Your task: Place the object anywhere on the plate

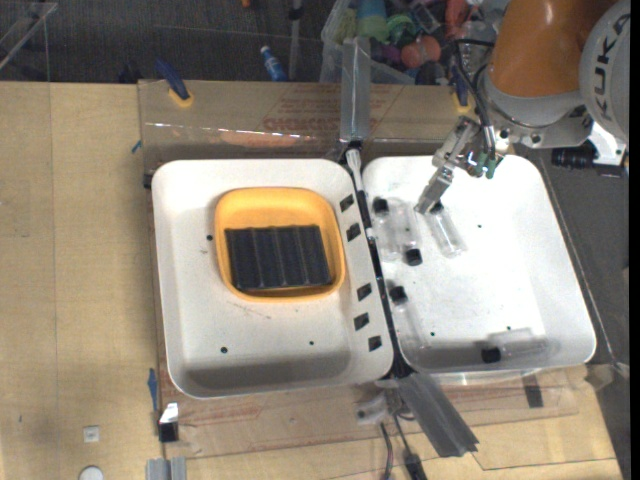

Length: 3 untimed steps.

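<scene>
- Two white bins sit side by side on the tabletop, and nothing of the task looks finished so far.
- Furthest left, the left bin holds the plate, a yellow-orange dish with rounded corners.
- On that plate lies a dark ribbed slab covering most of its floor; no clear item rests on it, so I judge the placing not yet done.
- Between the bins runs a divider with small dark tabs along it.
- Just right of it, the right bin holds the object, a small clear piece that looks like a plastic tube or vial, lying flat on the white floor near the bin's upper middle. Its outline is faint and hard to read.
- Another clear piece with a dark end lies near that bin's lower edge, well apart from the first.
- Above the object hangs the gripper, slanted down from the arm at upper right, with its tip just beside the object's upper end.
- Whether its jaws stand apart or together I cannot tell, and nothing shows between them.
- Left to do, as I judge it: secure the object, lift it, carry it across the divider, set it on the plate.
</scene>
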{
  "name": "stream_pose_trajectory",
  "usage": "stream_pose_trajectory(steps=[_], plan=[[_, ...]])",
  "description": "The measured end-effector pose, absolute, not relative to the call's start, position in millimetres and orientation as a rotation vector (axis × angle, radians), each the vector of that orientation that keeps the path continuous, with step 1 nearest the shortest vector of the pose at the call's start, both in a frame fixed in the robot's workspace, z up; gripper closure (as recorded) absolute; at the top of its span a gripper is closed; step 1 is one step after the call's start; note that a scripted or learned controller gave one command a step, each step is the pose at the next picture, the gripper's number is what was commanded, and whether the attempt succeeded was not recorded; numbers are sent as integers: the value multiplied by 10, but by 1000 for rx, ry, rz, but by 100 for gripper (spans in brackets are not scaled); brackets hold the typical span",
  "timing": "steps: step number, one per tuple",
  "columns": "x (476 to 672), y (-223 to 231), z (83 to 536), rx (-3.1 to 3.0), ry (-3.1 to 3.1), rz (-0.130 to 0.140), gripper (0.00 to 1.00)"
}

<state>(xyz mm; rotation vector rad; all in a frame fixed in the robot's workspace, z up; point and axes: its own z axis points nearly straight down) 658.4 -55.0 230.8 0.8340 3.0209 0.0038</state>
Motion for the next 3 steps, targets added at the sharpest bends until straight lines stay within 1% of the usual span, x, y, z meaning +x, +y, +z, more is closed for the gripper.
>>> stream_pose_trajectory(steps=[1, 2, 3], plan=[[6600, -555, 2425, 837, 3012, 12, 100], [6587, -649, 2523, 696, 3054, 3, 100], [6573, -686, 2457, 609, 3078, 2, 100]])
